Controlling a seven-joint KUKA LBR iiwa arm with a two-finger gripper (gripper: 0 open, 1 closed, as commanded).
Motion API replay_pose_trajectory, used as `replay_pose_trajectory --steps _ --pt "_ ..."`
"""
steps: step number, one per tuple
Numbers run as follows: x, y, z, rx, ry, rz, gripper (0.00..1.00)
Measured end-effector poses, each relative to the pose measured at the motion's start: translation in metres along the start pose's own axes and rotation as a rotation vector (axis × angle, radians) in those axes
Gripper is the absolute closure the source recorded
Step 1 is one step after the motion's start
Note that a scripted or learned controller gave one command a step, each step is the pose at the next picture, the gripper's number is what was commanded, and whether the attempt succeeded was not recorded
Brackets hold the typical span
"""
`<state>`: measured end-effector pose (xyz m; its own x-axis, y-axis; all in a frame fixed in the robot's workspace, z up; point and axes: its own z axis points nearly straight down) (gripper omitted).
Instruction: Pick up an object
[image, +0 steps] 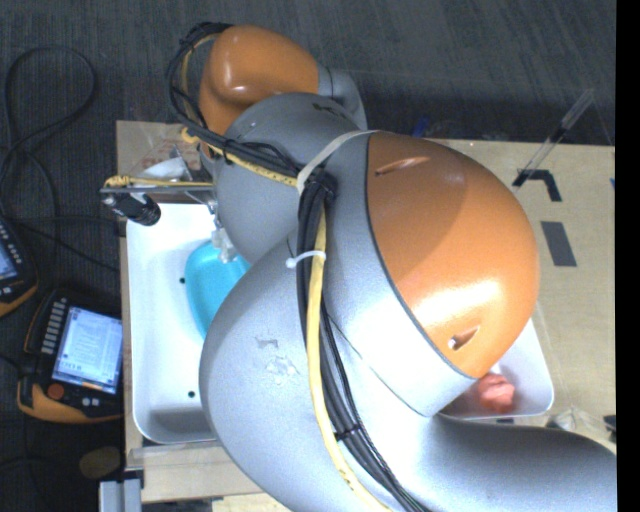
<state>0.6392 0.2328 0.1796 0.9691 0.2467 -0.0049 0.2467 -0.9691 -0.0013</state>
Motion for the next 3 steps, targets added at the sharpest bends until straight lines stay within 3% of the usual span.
replay_pose_trajectory --steps 1,2,3 --pt "0.019 0.004 0.027 0.001 -0.001 -0.024 1.0" --pt "0.019 0.004 0.026 0.002 0.0 -0.023 0.0" --pt "0.01 0.051 -0.058 -0.007 0.002 -0.108 0.0"
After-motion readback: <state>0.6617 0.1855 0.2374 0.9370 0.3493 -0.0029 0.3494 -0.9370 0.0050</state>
